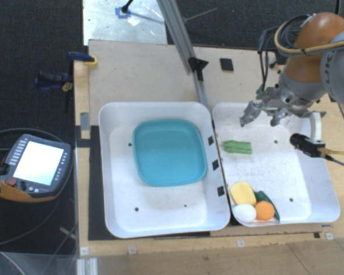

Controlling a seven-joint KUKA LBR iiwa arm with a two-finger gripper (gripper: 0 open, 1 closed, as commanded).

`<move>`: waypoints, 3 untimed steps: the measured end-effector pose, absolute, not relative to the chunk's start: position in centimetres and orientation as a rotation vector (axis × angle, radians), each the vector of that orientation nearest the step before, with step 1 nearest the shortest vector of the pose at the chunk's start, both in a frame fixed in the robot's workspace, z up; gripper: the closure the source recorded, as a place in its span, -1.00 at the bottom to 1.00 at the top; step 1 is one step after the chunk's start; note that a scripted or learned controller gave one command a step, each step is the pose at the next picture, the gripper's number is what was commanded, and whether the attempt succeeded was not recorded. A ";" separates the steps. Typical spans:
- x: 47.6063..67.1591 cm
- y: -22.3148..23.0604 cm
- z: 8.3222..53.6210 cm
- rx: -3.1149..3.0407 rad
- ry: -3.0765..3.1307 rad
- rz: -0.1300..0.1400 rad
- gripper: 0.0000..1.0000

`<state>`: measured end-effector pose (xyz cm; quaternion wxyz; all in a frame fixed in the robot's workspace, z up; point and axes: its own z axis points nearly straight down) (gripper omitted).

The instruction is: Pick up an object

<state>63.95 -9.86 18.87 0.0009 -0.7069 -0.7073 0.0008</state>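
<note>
Gripper [264, 114] hangs over the far part of the right bin [318, 179], at about one o'clock in the frame, with its two fingers spread and nothing between them. One finger tip [246, 118] points down toward the bin floor.

Nearest candidate for the pick is the green vegetable [238, 147], lying on the bin floor close to the left wall. From the gripper it sits toward seven o'clock, near but apart. Its long axis runs roughly nine to three across the view, so a grasp would likely need the fingers closing across that line, from twelve and six.

Farther off, toward six o'clock in the same bin's near-left corner, a cluster sits packed together: a yellow piece [243, 193], a white egg-like piece [245, 212] and an orange ball [265, 211], touching one another. They look harder to single out.

Across the divider, the left bin [120, 211] holds a teal plate [169, 152], well apart from the gripper at about nine o'clock.
</note>
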 end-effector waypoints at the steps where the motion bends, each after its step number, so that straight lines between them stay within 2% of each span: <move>1: 63.5 -9.9 12.7 -2.219 -2.219 0.004 -1.00; 2: 63.5 -9.9 8.9 -2.221 -2.221 0.001 -1.00; 3: 63.6 -9.9 10.1 -2.223 -2.222 -0.002 1.00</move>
